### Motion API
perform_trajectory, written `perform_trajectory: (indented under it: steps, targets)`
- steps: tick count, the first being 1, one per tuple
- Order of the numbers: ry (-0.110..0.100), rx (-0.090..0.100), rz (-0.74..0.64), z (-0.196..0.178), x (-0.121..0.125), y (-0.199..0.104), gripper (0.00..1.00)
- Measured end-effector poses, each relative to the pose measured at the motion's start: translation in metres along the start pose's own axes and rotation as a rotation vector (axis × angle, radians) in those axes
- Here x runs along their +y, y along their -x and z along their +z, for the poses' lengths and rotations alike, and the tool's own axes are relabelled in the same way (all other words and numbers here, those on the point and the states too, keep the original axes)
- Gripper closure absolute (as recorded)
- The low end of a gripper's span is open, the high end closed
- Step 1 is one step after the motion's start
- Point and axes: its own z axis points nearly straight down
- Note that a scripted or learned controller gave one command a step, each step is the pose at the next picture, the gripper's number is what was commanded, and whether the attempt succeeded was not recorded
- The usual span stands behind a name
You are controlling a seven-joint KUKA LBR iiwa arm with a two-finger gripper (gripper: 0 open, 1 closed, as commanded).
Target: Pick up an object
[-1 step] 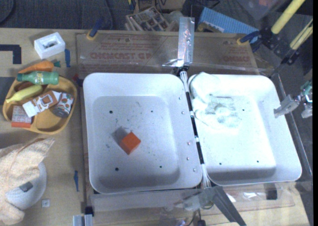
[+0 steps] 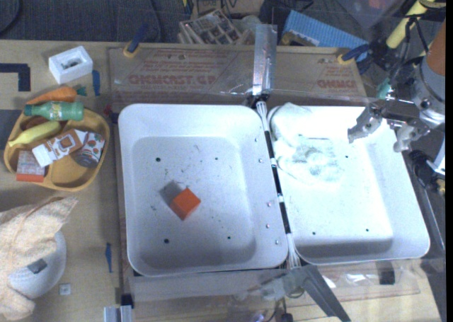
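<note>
An orange block [image 2: 186, 203] lies in the left bin [image 2: 141, 136], a little left of its middle, with a grey face or shadow on its upper left side. A crumpled clear plastic piece [image 2: 309, 155] rests in the upper left part of the right bin [image 2: 396, 228]. My gripper [image 2: 380, 134] hangs over the upper right part of the right bin, to the right of the plastic piece. Its two fingers are spread apart and open, with nothing between them. It is far from the orange block.
A wooden bowl [image 2: 53, 179] with toy food sits on the bench left of the bins. A small white box [image 2: 70, 63] stands at the back left. A cloth bundle [image 2: 28, 243] lies at the front left. A metal divider [image 2: 264, 59] rises behind the bins.
</note>
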Motion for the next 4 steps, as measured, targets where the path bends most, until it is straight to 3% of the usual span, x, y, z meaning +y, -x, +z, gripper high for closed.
perform_trajectory:
  steps: [1, 2, 3, 4]
  targets:
    - [-0.008, 0.000, 0.251, 0.099, 0.024, -0.064, 0.00]
    - [-0.002, -0.001, 0.305, 0.061, 0.028, -0.018, 0.00]
    - [-0.007, 0.000, 0.242, 0.054, 0.000, 0.003, 0.00]
    - [-0.001, -0.001, 0.279, 0.042, -0.003, 0.010, 0.00]
